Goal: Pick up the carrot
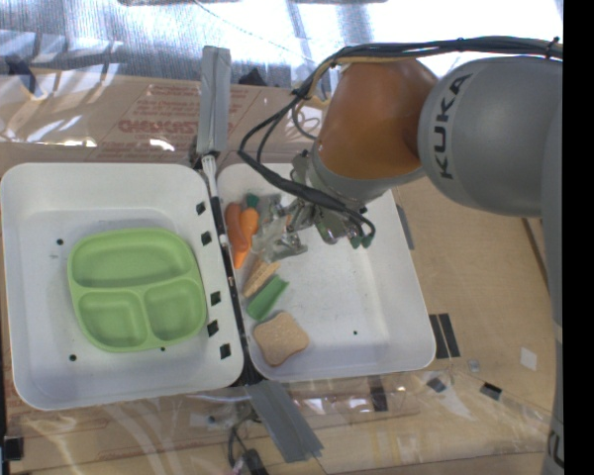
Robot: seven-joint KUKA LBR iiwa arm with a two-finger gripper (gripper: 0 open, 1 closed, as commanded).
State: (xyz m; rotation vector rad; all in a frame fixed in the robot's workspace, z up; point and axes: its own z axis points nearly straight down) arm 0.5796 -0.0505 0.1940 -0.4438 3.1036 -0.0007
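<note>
1. Orange and tapered, with a green top, the toy carrot (243, 228) lies in the right-hand shallow white bin (376, 305), hard against its left wall, beside the divide from the left-hand white bin (30, 265). It points roughly along that wall.

2. The metal two-finger gripper (277, 237) sits low over the same bin, just to the right of the carrot, under the orange wrist band (371, 117) of the grey arm (495, 127).

3. Crowding is a risk: a pale tan stick (258, 277) and a green strip (268, 298) lie just below the carrot, with a brown slice of toy bread (280, 337) further down. A grasp placed slightly low could catch one of these instead.

4. The wall is the other risk. With the carrot pressed close to the bin's edge, there looks to be little room for a finger on the far side, so a finger could land on the rim or push the carrot so it rolls away.

5. The light green three-compartment plastic plate (134, 290) in the left bin is well apart and seems no hindrance.

6. As for the jaws: the metal parts blur together near the carrot, so I cannot tell how wide they stand, nor whether anything is between them.
</note>
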